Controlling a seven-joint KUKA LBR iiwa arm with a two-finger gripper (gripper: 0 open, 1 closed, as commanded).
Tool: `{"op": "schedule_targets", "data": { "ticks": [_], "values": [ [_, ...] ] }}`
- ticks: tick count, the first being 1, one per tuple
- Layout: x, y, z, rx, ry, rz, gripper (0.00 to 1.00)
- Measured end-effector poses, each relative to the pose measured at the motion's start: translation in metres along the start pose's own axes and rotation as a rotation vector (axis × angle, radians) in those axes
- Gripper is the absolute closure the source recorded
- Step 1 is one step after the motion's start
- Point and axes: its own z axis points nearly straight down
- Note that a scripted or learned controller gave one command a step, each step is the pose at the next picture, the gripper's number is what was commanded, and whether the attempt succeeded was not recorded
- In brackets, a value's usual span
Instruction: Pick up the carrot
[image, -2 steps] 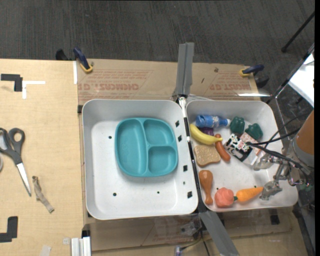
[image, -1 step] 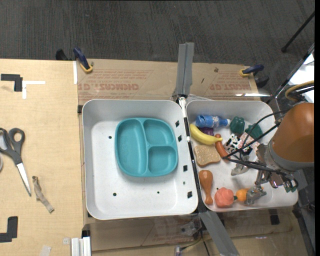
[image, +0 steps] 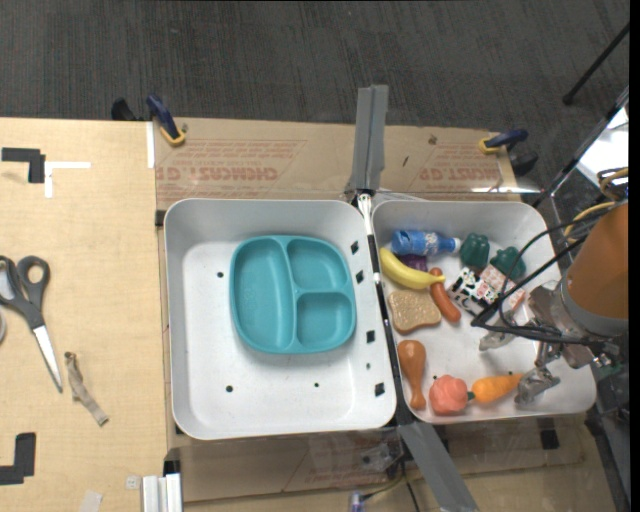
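Small orange carrot (image: 494, 387) lying flat, green-tipped, end effector (image: 540, 372) beside it, grip unclear

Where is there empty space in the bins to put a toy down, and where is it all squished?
The left bin has bare floor around the teal plate, widest along its near edge and left side. The right bin is crowded: banana, toast, tomato and carrot sit close together. The tool hangs by the carrot.

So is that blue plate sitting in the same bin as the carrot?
No. The plate lies in the left bin, while the carrot lies in the right bin among the other toy foods.
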Motion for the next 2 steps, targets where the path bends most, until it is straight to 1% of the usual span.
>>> {"op": "schedule_targets", "data": {
  "ticks": [1, 2],
  "values": [
    [-0.009, 0.022, 0.001, -0.002, 0.001, 0.046, 0.00],
    [0.006, -0.017, 0.000, 0.000, 0.000, 0.026, 0.00]
  ]
}}
